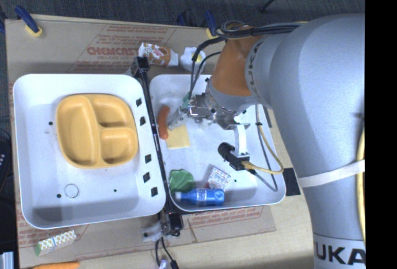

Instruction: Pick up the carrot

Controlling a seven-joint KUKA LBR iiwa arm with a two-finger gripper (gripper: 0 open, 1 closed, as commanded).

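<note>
The carrot (163, 122), a short orange-red stick, lies along the left wall of the right bin (268, 192), next to a pale yellow slice (179, 136). My gripper (191, 108) hangs low over the bin's upper middle, just right of the carrot and above the yellow slice. It sits under the orange wrist band (231, 72). The bulky grey arm hides much of the gripper and the bin's right side. Nothing is visibly held.
A green item (182, 180), a blue bottle (202, 197) and a small patterned packet (218, 176) lie at the right bin's near edge. The left bin (31, 137) holds a yellow divided plate (96, 129). A black cable connector (231, 155) dangles beside the arm.
</note>
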